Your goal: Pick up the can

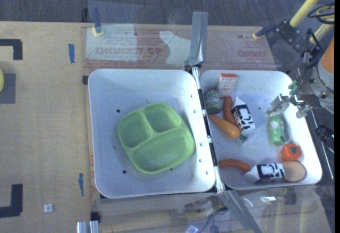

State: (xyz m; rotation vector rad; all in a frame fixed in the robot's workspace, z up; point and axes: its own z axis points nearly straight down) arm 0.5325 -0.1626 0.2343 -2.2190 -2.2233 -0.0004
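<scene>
overhead view of two white bins side by side, and i am the arm reaching in from the right. my gripper (288, 103) hovers at the right bin's (260, 141) right wall, over nothing i can grip; i cannot tell how it is set from this angle. the can (213, 101), small, dark and greenish, sits at the far side of that bin from me, close against the divider, with a red and white carton (228, 84) just behind it and a carrot (224, 126) and a sausage (229, 109) just beside it. a green bottle (276, 130) lies right below my gripper, far closer than the can. the risk, as i judge it, is crowding: coming down on the can, i could strike the divider or catch the sausage, and a short reach would land on the bottle instead.
</scene>
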